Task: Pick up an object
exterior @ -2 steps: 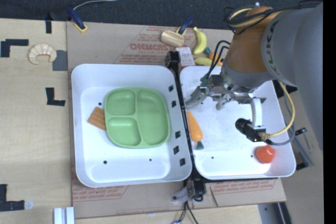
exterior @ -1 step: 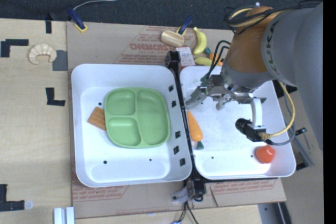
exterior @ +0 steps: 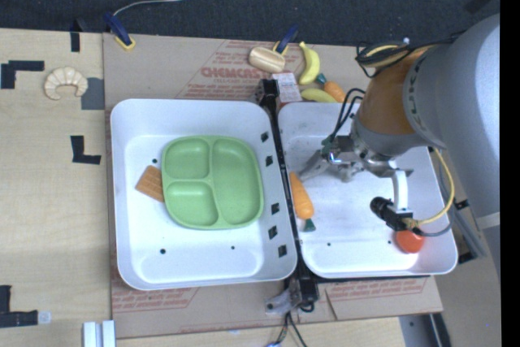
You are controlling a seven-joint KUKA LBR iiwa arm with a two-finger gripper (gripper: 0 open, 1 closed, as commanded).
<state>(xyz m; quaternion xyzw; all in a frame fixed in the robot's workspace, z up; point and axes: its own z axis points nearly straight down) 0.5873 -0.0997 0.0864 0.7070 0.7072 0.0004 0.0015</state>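
An orange carrot [exterior: 301,198] lies along the left wall of the right bin [exterior: 357,256]. A small red-orange round object [exterior: 409,240] sits near that bin's front right corner, beside a black cable fitting. My gripper [exterior: 329,167] hangs low over the middle of the right bin, right of and slightly beyond the carrot. It looks open, with bare bin floor between its fingers and nothing held. In the left bin [exterior: 130,175] rests a green divided plate [exterior: 213,181], with a tan flat piece [exterior: 149,184] poking out at its left edge.
Behind the bins on the cardboard lie a bread roll [exterior: 266,58], a banana [exterior: 309,64], a small carrot [exterior: 331,86] and a small box [exterior: 284,85]. A croissant [exterior: 65,83] sits far left on the bench. The arm covers the right bin's right rear part.
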